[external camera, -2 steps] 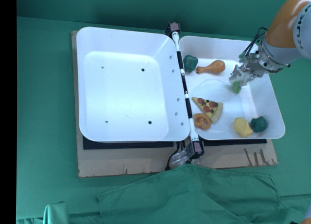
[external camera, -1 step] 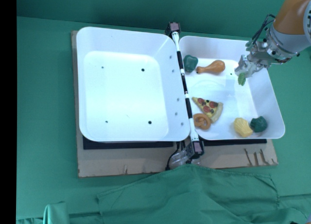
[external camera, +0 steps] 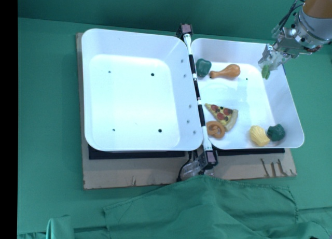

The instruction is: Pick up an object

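From my station I saw the jaws hanging over the far right corner of the right bin, and a small green piece sat pinched between their tips, lifted off the smooth white plastic. The right bin held the rest of the toys: a dark green rounded pepper near the divider, a glossy orange-brown drumstick just beside it, a flat wedge of pizza with red dots, a looped brown pretzel touching the pizza's lower edge, and a bumpy yellow lump beside a dark green knobbly one at the near right corner. The left bin showed a shallow glossy floor with a few small dark holes. Both bins rested on a flat cardboard sheet on the green cloth-covered tabletop.
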{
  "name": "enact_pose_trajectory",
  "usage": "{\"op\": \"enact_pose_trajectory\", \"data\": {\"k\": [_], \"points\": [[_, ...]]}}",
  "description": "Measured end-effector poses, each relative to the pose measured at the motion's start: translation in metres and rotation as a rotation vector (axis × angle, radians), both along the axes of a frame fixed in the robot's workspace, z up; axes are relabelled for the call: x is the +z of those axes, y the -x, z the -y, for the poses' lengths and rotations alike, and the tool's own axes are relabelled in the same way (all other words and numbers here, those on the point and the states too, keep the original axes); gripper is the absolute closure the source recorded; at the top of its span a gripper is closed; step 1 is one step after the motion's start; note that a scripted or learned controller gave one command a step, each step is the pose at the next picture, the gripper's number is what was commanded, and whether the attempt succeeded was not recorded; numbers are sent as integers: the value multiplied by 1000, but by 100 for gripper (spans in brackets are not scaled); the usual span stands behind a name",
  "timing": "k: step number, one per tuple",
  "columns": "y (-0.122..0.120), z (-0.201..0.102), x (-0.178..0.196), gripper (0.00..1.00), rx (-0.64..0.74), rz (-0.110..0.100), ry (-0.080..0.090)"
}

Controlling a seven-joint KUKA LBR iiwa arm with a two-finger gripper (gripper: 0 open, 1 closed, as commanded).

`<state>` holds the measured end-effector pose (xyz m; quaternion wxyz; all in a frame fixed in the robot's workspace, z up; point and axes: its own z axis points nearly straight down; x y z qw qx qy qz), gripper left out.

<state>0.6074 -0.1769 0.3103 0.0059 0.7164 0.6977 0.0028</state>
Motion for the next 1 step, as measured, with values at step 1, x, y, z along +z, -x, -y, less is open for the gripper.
{"op": "enact_pose_trajectory", "data": {"k": [1], "points": [[9, 3, 59, 100, -13, 0, 0]]}}
